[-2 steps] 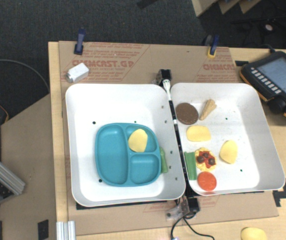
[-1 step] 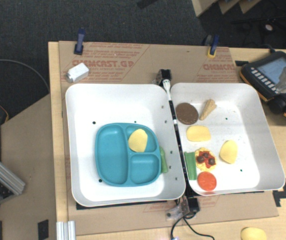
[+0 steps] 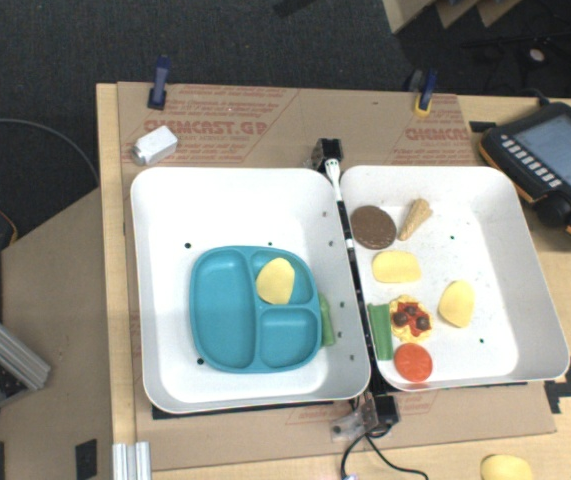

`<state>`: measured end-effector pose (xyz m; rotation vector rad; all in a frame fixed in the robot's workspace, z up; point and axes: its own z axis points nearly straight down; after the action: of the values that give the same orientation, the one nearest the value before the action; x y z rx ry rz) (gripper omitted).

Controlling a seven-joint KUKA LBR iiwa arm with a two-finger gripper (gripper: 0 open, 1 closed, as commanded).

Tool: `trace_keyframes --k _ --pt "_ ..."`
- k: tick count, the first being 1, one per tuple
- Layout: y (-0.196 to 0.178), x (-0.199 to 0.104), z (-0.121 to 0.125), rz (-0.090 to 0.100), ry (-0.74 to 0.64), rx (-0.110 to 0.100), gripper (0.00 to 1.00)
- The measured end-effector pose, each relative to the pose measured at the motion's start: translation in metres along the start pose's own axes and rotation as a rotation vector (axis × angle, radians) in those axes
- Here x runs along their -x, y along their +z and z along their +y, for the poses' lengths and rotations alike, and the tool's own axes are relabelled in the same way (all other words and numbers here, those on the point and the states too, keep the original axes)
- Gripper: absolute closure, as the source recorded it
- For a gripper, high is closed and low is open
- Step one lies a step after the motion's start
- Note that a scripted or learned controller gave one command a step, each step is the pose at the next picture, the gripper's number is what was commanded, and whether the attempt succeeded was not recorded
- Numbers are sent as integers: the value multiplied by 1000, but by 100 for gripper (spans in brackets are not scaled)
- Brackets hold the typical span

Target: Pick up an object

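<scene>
The left bin [image 3: 165,218] holds a teal divided plate [image 3: 255,308] with a yellow food piece [image 3: 276,280] in its upper right compartment. A green strip [image 3: 326,320] lies against the plate's right edge. In the right bin [image 3: 485,193] lie a brown round cookie [image 3: 373,226], a tan cone [image 3: 414,218], a yellow piece [image 3: 396,266], a yellow lemon-like piece [image 3: 455,303], a small pizza piece [image 3: 410,317], a red round slice [image 3: 413,362] and a green stick [image 3: 380,330].
A white block [image 3: 155,145] lies on the cardboard behind the left bin. Blue clamps [image 3: 159,72] [image 3: 424,90] grip the board's far edge. A black pendant [image 3: 550,158] sits at the right. Another yellow object [image 3: 505,467] lies below the right bin.
</scene>
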<state>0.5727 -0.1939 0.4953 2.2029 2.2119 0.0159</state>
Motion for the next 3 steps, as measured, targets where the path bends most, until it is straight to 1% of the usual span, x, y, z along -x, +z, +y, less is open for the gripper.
trace_keyframes --k 1,2,3 --pt "133 14 0 10 6 -32 100" --pt "237 28 23 10 5 -31 100" --pt "52 -5 26 0 0 2 100"
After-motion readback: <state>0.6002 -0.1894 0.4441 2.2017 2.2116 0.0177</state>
